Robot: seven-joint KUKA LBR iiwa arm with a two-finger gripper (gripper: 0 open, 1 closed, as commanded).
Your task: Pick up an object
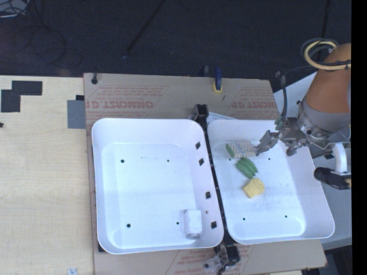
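Reaching in from the right, the grey arm [327,96] brings its gripper [267,143] low over the right bin [312,211], just beside a pale speckled object [243,148] with a green end. Whether the fingers are wide or narrow cannot be told. Near it lie a green vegetable piece [247,167] and a yellow corn piece [253,187]. A small white cup [192,223] rests in the left bin [109,153]. Both bins sit on the counter [40,182].

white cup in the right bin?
No, the white cup lies in the left bin, near its front right corner.
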